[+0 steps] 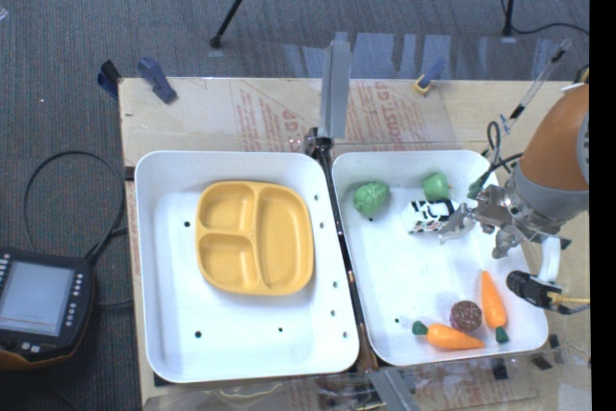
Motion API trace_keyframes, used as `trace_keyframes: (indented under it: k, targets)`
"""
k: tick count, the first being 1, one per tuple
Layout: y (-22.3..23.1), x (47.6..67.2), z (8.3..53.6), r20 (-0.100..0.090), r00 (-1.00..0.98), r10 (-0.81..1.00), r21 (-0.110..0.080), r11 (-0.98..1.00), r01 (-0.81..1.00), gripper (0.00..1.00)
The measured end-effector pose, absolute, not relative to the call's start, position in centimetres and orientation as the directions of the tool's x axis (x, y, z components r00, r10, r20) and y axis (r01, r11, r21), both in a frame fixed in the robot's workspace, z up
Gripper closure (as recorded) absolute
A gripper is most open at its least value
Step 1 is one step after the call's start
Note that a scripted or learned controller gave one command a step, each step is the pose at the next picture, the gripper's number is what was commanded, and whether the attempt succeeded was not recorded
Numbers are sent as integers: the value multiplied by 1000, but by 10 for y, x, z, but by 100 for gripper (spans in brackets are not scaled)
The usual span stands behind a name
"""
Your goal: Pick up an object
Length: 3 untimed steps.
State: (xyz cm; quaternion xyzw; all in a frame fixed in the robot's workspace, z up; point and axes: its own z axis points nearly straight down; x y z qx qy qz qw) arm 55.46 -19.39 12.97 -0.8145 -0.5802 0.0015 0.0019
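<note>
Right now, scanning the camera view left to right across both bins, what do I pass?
Yellow divided plate → green leafy toy → black-and-white toy → round brown piece → upright carrot → gripper wrist at the right bin's edge.

The bench carries two white bins side by side: the left bin toward its left edge, the right bin toward its right edge, their inner rims almost touching.

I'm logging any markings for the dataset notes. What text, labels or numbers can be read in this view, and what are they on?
Red print on the cardboard sheet under the bins: upside down and too blurred to read.
Screen of the handheld pendant: nothing legible.
No other text is visible.
</note>
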Motion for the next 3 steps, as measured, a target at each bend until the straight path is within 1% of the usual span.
trace_keyframes:
  k: [1, 2, 3]
  targets:
    - [-187, 483, 89, 11, 123, 992, 9, -123, 992, 0]
    - [-161, 476, 119, 4, -243, 970, -4, 243, 970, 0]
    - [-188, 475, 83, 4, 122, 993, -10, -122, 993, 0]
